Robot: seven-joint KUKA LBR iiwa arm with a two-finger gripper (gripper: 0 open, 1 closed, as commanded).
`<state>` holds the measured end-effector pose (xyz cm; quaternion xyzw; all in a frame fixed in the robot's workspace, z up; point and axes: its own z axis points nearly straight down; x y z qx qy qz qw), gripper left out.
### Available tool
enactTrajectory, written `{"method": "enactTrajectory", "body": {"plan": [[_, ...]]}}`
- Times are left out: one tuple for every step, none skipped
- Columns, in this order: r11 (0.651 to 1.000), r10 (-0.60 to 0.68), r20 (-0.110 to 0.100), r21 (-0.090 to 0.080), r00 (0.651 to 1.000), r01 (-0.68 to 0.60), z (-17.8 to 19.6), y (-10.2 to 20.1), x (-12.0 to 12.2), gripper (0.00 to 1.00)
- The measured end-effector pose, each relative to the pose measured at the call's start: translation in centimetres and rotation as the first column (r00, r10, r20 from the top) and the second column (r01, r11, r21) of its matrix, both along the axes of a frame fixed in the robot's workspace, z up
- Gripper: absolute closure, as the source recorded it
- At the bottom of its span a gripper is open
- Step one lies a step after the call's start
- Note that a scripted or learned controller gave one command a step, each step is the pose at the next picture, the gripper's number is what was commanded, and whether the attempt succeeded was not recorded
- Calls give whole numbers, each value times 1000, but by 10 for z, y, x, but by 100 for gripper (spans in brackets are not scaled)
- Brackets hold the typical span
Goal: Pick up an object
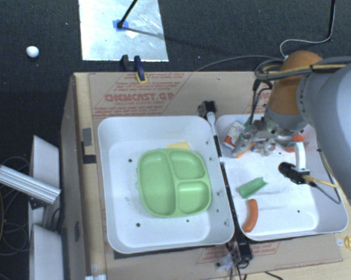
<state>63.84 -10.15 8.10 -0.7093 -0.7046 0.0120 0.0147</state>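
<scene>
I cannot make out the end effector (252, 140); its tips are lost in small clutter. The arm (330, 95) is cut by the right edge. The green plate (173, 182) hides most of a yellow thing (179, 145) behind it.

Green block (251, 186) and orange sausage (250, 214) flat in the right bin (330, 219), near its left wall, apart.

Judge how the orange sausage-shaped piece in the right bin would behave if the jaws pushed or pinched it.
The orange sausage-shaped piece is rounded and elongated, so it would probably roll sideways when nudged. It looks smooth, so it may slip from a pinch. It lies apart from the green block, so a push likely moves it alone.
</scene>
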Motion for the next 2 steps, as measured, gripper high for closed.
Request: {"method": "enactTrajectory", "body": {"plan": [[1000, -6, -43, 8, 999, 6, -3, -3, 15, 0], [1000, -1, -38, 5, 999, 1, 8, -4, 16, 100]]}}
